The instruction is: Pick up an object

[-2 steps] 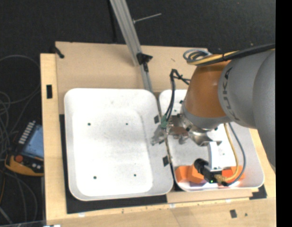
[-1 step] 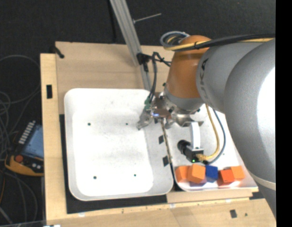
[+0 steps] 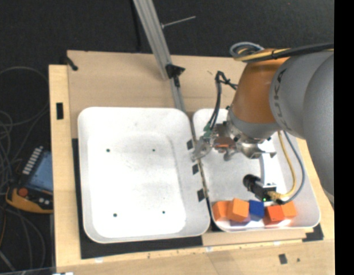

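Overhead, I see my arm [image 3: 280,96] over the right bin [image 3: 306,225], gripper [image 3: 223,145] near its far left corner, finger state I cannot tell, orange blocks [image 3: 231,209] and a blue block [image 3: 256,209] along its near wall, left bin [image 3: 137,171] beside it.

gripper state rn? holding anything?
Gripper: cannot be told from this angle; the wrist covers it. It sits over the right bin, up-frame of the orange blocks.

Dark carpet floor [image 3: 62,16]; tan wooden bench [image 3: 125,79]; loose cables [image 3: 11,130] at left.
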{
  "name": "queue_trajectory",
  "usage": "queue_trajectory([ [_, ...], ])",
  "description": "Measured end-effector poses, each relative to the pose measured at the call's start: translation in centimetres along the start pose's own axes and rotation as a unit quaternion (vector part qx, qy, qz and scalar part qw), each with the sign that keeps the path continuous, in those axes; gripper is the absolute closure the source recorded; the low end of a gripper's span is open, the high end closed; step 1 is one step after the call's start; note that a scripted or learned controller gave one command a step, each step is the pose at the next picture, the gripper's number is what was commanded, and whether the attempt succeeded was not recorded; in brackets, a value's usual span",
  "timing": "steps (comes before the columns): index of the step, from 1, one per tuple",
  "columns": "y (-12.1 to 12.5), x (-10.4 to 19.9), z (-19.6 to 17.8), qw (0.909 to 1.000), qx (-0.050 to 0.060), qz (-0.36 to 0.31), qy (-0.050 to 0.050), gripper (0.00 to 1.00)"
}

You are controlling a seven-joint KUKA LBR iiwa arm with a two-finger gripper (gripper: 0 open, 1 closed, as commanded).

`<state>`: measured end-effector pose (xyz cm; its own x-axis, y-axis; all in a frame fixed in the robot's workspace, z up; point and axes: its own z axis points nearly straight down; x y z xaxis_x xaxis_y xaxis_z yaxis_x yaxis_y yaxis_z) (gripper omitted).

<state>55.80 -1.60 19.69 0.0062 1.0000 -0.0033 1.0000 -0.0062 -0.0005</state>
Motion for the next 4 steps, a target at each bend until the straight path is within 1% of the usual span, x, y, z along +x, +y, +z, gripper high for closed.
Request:
queue_trajectory([
  [1, -0.4, 6.3, 0.0, 1.0000, 0.001, -0.007, 0.003, 0.00],
  [2, -1.0, 0.9, 0.0, 1.0000, 0.001, 0.000, 0.001, 0.00],
  [3, -1.0, 5.2, 4.2, 1.0000, -0.002, 0.001, -0.003, 0.00],
  [4, 0.8, 0.9, -0.3, 1.0000, -0.003, -0.001, 0.000, 0.00],
])
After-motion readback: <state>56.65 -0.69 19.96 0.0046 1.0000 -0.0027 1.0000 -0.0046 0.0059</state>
